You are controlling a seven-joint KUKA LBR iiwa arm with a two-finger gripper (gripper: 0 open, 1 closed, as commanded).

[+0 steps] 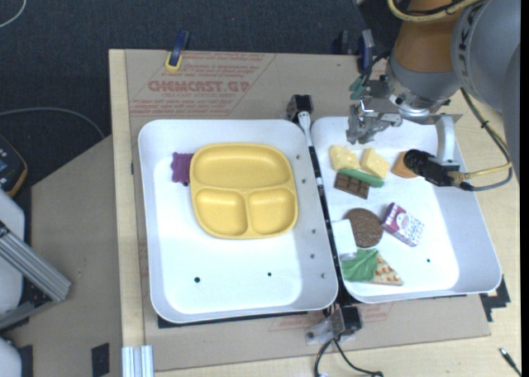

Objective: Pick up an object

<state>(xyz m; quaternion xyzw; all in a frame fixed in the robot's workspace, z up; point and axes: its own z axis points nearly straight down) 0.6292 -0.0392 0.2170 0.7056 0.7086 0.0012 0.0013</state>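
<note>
Gripper [364, 126] hangs over the right white plastic bin's [463, 251] far corner, jaw spread impossible to tell — nothing seen held. Nearest target, the pale yellow cheese-like wedge [344, 157], lies just below; descend straight, centred — avoiding the bin wall.

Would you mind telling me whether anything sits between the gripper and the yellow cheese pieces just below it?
Nothing visible does. The gripper hangs at the right bin's far edge, directly above the cheese pieces, with bare white floor between.

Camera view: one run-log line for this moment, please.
gripper: above right bin, far end | cheese wedges: just below it | nothing seen held | yellow tray: left bin
</note>
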